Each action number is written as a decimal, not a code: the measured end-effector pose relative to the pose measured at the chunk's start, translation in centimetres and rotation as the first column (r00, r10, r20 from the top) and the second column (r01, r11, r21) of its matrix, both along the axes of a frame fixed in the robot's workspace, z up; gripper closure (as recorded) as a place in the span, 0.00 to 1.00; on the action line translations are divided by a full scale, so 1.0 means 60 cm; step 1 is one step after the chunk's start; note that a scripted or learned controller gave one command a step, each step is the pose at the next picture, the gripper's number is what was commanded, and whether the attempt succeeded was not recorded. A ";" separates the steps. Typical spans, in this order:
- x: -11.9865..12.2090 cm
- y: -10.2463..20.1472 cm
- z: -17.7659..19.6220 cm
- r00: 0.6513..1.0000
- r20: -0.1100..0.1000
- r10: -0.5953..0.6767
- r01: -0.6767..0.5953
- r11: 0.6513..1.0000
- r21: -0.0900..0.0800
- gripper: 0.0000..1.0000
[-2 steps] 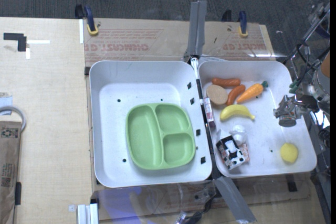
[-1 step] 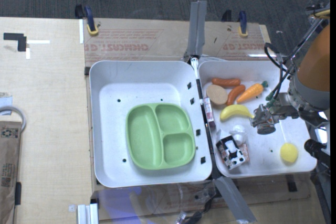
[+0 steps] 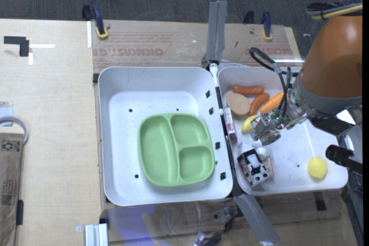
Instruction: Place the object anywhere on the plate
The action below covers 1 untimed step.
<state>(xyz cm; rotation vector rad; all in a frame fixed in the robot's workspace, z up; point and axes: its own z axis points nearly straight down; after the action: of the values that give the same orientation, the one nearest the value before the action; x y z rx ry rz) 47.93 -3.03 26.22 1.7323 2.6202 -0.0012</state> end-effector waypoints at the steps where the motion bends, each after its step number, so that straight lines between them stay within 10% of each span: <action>1: 0.024 0.144 -0.002 1.000 -0.004 -0.018 0.018 1.000 -0.001 1.00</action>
<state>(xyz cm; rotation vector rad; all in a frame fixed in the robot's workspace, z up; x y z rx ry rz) 49.34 5.63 26.10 1.7570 2.6063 -0.0061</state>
